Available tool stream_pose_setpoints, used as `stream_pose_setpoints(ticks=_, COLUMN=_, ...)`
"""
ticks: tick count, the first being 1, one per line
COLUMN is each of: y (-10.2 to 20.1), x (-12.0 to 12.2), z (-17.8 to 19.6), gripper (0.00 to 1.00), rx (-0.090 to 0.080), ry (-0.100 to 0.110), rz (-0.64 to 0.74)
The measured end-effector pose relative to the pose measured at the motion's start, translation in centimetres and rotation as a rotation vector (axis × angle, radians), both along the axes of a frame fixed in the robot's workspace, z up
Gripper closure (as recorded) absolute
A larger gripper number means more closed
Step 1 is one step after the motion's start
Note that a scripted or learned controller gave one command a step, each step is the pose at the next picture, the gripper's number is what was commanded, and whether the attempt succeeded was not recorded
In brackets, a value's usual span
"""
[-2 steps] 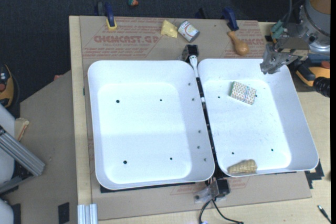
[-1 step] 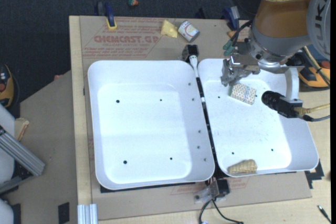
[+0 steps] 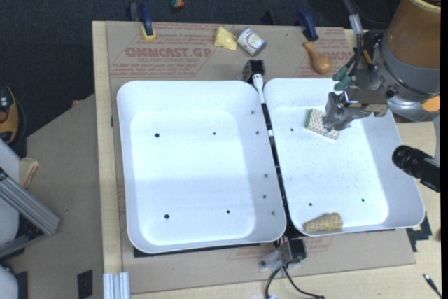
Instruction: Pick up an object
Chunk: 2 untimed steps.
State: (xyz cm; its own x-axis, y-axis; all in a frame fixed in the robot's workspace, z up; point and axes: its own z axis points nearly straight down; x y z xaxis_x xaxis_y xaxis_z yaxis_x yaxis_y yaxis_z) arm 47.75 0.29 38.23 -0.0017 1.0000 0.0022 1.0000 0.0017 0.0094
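The right bin (image 3: 392, 178) holds a small white square with a red dotted pattern (image 3: 317, 122) in its far half and a tan, cone-shaped piece (image 3: 323, 223) against its near rim. My gripper (image 3: 335, 124) hangs from the grey arm directly at the patterned square's right edge and covers part of it. From this angle I cannot make out whether the gripper touches the square or hovers just above it.
The left bin (image 3: 140, 150) lies beside it, with a black divider strip between the two. On the cardboard behind the bins sit a yellow wedge (image 3: 225, 39), a small white box (image 3: 251, 41), a tan pear-shaped object (image 3: 319, 58) and two blue clamps (image 3: 147, 19).
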Motion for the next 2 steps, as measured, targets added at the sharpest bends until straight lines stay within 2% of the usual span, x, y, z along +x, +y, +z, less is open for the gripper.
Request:
stream_pose_setpoints(ticks=1, y=3.8, x=5.2, z=-3.2, gripper=1.0, rx=-0.002, ry=0.008, rz=0.002)
stream_pose_setpoints(ticks=2, y=4.8, x=1.4, z=-1.7, gripper=1.0, rx=-0.001, ry=0.012, rz=0.001)
